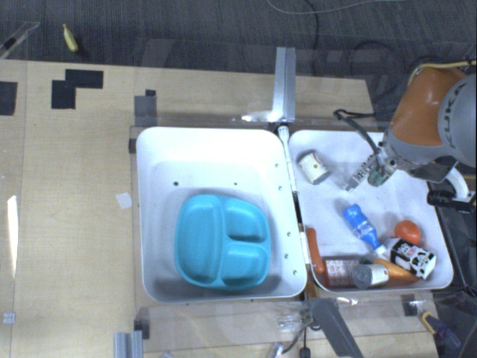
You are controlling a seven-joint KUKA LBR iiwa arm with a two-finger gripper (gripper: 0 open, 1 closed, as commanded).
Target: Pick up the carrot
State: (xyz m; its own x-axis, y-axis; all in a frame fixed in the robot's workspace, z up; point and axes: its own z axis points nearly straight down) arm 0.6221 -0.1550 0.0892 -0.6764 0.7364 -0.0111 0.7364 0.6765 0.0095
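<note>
Camera view: the arm comes in from the right, and its fingers are over the far part of the right bin. They are too blurred to tell whether they are open or shut, and nothing can be made out between them. The carrot lies well apart from the fingers, toward the near wall, partly under a black-and-white carton. Between the fingers and the carrot lies a blue bottle. An orange ball sits just beyond the carton. A brown bottle lies touching the carrot's left end. A cream can rests to the fingers' left. The left bin holds a blue tray. Both bins stand on the table.
</note>
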